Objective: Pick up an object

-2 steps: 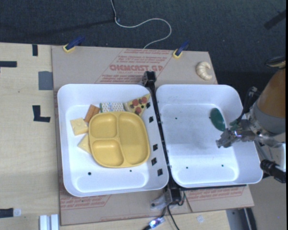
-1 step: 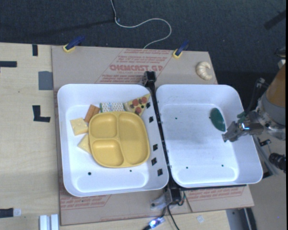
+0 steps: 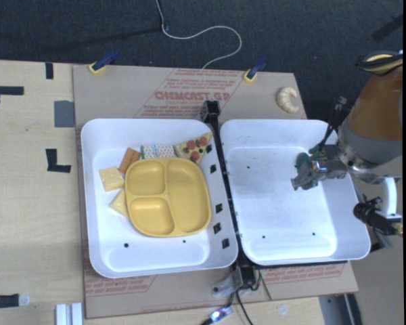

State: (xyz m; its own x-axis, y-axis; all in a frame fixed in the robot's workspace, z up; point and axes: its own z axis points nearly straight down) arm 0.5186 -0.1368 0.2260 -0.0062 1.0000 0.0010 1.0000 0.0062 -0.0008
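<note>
Probably the yellow divided plate point(image 3: 168, 196), in the middle of the left bin point(image 3: 98, 249), is light, stiff and slippery; its raised rim is the best place to pinch. Behind it, toward the far edge, lie small flat crackers point(image 3: 111, 178). The gripper point(image 3: 303, 175) hangs over the right bin point(image 3: 291, 249); its state I cannot tell.

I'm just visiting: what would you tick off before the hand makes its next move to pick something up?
1. Something to pick: ok. The yellow divided plate and small pieces lie in the left bin.
2. Hand over an object: not ok. The hand hangs above the right bin.
3. Hand already carrying something: cannot tell.
4. Small pieces free to lift: not ok. The plate partly covers them.
5. Divider between the bins in the path: ok, it looks low.
</note>
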